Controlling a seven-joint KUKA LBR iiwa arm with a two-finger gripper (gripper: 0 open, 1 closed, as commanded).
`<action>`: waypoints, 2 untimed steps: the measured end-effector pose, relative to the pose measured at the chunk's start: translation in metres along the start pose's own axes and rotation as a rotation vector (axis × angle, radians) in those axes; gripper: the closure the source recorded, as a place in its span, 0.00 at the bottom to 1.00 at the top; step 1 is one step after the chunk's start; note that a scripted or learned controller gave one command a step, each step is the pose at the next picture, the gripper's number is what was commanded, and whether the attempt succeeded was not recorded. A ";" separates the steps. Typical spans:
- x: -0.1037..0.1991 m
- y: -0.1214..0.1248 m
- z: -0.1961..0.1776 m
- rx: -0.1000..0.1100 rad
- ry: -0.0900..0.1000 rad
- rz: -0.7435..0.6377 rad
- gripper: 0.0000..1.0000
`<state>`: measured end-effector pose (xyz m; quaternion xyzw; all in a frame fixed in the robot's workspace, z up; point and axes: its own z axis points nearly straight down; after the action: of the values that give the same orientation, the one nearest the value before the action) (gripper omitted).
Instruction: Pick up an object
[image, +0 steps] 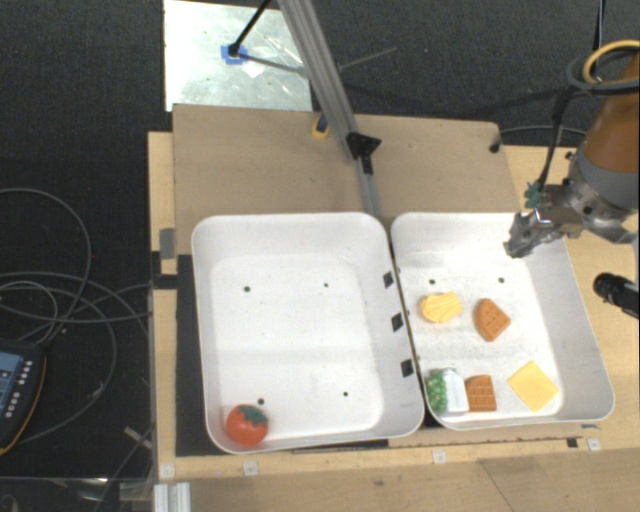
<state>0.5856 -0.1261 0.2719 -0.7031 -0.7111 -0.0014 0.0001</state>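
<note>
We see hand (522, 240) over right bin's (585, 330) far edge, grip state unclear; waffle (491, 319) well apart, risk: closing on nothing.

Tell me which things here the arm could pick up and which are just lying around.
Could pick: tomato, yellow corn piece, waffle, cheese slice, orange cracker, green-and-white item.
Lying around: cables, handheld pendant, metal pole.
</note>
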 end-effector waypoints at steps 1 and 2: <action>0.053 -0.005 0.015 0.002 0.000 0.001 1.00; 0.112 -0.016 0.018 0.002 0.001 0.000 1.00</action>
<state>0.5685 -0.0143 0.2542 -0.7031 -0.7111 -0.0010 0.0010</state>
